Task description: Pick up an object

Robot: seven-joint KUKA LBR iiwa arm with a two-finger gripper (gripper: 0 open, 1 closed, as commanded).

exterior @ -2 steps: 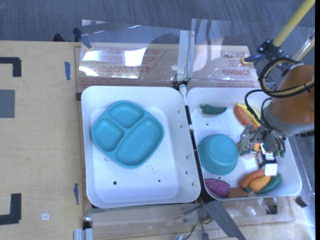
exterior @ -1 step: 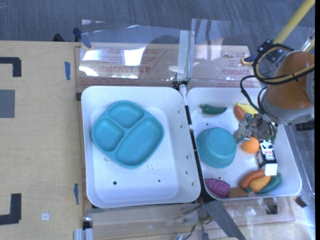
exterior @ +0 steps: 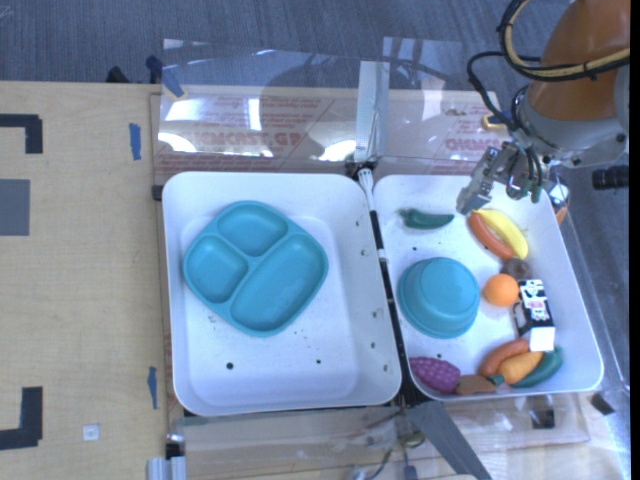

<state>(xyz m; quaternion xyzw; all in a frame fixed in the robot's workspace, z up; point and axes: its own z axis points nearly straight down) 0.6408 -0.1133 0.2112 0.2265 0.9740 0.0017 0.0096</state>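
Note:
The right bin [exterior: 580,313] holds a blue bowl [exterior: 439,296], a green chilli [exterior: 426,220], a hot dog with a yellow banana [exterior: 499,233], an orange ball [exterior: 501,290], a small black and white box [exterior: 533,308], a carrot on a green pod [exterior: 518,361], and a purple berry-like piece [exterior: 435,373]. My gripper [exterior: 497,184] hangs over the bin's far right part, just above the hot dog's upper end. Its fingers [exterior: 477,190] stand spread apart with nothing between them.
The left bin [exterior: 200,368] holds a blue divided plate [exterior: 256,267]. Clear plastic walls [exterior: 370,118] rise behind both bins, and a ridge [exterior: 383,268] separates them. Black cables [exterior: 520,28] loop above the wrist.

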